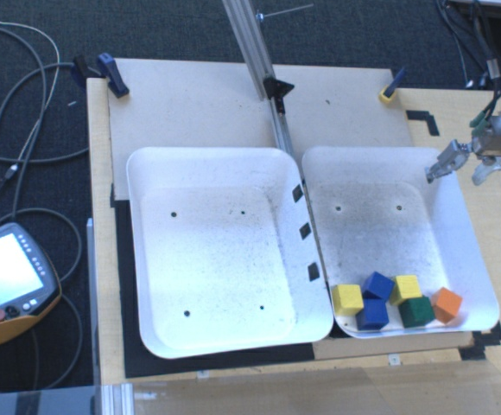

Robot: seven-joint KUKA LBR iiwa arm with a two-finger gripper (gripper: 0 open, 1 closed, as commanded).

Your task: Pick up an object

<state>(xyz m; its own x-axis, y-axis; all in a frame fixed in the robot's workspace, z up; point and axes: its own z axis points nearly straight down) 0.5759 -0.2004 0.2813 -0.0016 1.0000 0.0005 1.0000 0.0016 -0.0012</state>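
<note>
The right bin [367,223] has lots of bare floor. Small coloured blocks [396,300] sit bunched against its near edge. The gripper [461,167] hangs over the far right rim, fingers apart, holding nothing.

The gripper [464,166] shows at the right edge of the camera view, roughly level with the upper part of the frame's middle. Its two grey fingers [441,162] stand spread apart, with clear space between them and nothing held there; the jaws are parted. One finger angles out toward the view's left and slightly downward, ending in a pale tip, while the other, shorter in appearance, points downward nearer the frame edge. Both meet at a compact grey metal body [496,137] with darker fittings. A thin cable runs up from that body toward the top right. The rest of the arm lies beyond the frame.
</note>
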